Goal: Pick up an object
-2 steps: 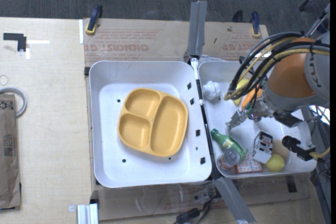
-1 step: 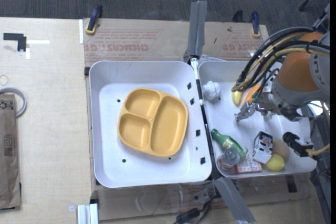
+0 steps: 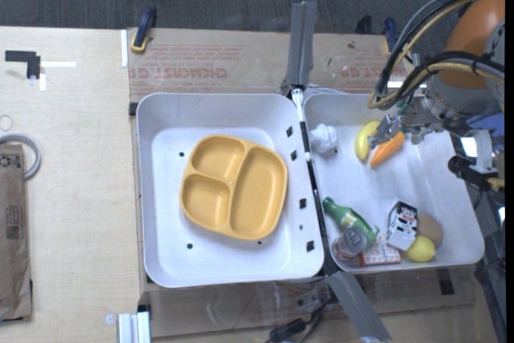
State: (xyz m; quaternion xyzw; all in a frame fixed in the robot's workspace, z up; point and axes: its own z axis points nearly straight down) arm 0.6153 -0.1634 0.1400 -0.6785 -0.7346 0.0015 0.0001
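Observation:
My gripper (image 3: 392, 128) hangs over the far part of the right bin (image 3: 450, 197), reaching in from the right. An orange carrot (image 3: 386, 149) slants down from its fingertips, its upper end pinched between the fingers. Just left of the carrot and touching it in the view is a yellow banana-like fruit (image 3: 365, 141). A small white toy (image 3: 324, 138) lies at the bin's far left corner.
At the near end of the right bin lie a green bottle (image 3: 344, 216), a clear cup (image 3: 352, 241), a red packet (image 3: 379, 257), a white carton (image 3: 401, 222), a lemon (image 3: 421, 250) and a brown item (image 3: 433, 228). The left bin (image 3: 161, 173) bears a yellow divided plate (image 3: 234, 186).

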